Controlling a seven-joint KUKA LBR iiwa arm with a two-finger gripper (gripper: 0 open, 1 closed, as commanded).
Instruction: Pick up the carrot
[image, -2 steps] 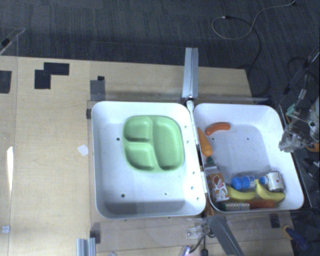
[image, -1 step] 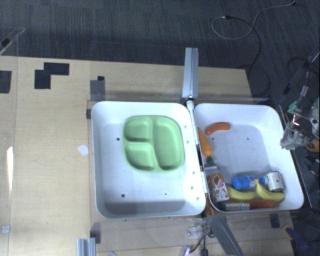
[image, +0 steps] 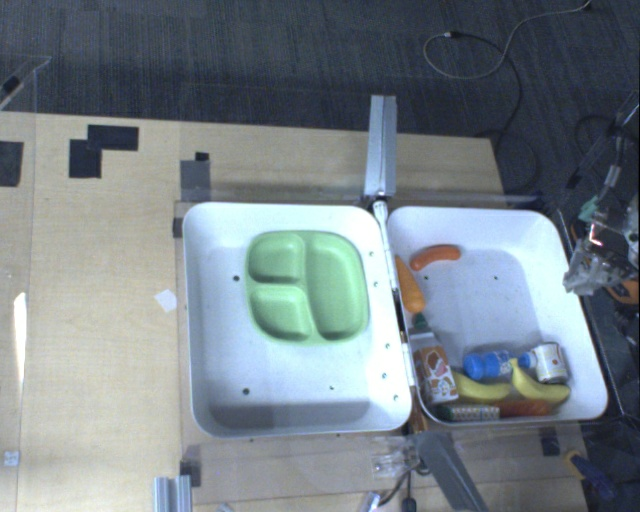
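We find the jaws (image: 597, 272) at the far right of the view, just past the outer rim of the right bin (image: 545, 228); they are too small and blurred for us to tell how they stand, and we see nothing caught in them. The arm's wrist rises above them along the right side.

The carrot (image: 409, 287) lies well apart from the jaws, inside the right bin against its left wall, running lengthwise beside the divide between the two bins. Just above it rests a sausage (image: 436, 256), lying crosswise.

Along the near wall of the same bin we see a small carton (image: 435, 374), a blue bottle (image: 487, 365), a banana (image: 490, 389) and a tin can (image: 548, 363), all crowded together.

The left bin (image: 215, 340) holds a green divided plate (image: 306, 286), lying flat near its middle. Both bins sit on the pale wooden desk (image: 90, 330).
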